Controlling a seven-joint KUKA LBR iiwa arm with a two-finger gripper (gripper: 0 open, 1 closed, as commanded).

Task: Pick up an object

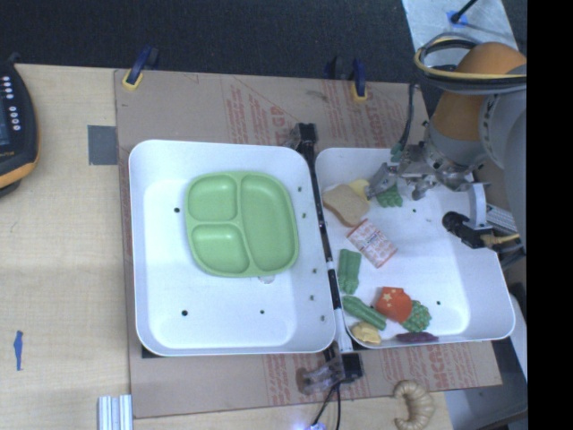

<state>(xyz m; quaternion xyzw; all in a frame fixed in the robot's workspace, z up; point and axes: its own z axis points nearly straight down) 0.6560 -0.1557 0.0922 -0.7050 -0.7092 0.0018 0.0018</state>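
Your left bin [152, 240] carries a green divided plate [242, 222]. The right bin [474, 285] holds the toy foods. At its far edge, your gripper [391, 186] sits clamped on a small green piece [390, 197].

Claw [387, 186] fingertips lost against green item [390, 197] — grip unclear; arm [479, 106] cropped.

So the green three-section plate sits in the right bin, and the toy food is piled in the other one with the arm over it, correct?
Not quite. The camera view shows the green three-section plate in the left bin, not the right one. The toy food lies in the right bin, and the arm reaches over that right bin's far end.
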